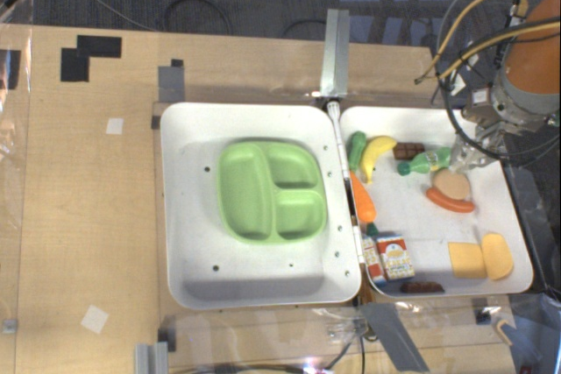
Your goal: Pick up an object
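Nearest, a small red and white carton (396, 257) lies untouched in the right white bin (517, 276). Up top, the gripper (471, 155) hovers by a tan round toy (451, 185); I can't tell its grip. Next: lower and close.

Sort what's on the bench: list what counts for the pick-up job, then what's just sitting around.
For the job:
gripper
right bin
banana
carrot
green bottle
hot dog
yellow block
small carton

Lying about:
left bin
green divided plate
black tape marks
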### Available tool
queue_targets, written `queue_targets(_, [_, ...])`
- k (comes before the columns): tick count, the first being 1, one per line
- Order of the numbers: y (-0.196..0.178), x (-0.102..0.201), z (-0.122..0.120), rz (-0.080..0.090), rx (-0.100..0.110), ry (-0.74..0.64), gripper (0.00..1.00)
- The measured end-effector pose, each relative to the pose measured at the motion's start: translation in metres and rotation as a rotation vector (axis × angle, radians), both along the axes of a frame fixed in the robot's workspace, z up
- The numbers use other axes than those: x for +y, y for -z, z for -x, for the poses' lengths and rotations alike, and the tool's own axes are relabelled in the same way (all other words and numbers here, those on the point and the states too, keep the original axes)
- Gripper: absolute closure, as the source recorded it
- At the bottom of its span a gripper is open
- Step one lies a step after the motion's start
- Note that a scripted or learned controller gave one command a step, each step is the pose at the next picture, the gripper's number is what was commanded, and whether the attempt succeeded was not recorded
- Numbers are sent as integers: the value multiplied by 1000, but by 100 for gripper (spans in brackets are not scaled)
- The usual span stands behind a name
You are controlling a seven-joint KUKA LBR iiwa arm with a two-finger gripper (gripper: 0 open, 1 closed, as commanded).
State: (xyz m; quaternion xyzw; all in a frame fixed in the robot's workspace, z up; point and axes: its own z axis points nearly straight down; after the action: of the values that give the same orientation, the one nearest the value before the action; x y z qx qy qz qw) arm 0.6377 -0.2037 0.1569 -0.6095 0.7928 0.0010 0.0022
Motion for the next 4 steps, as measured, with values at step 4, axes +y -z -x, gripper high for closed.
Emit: queue_targets(4, [-145,13,-35,4,-19,-423,100])
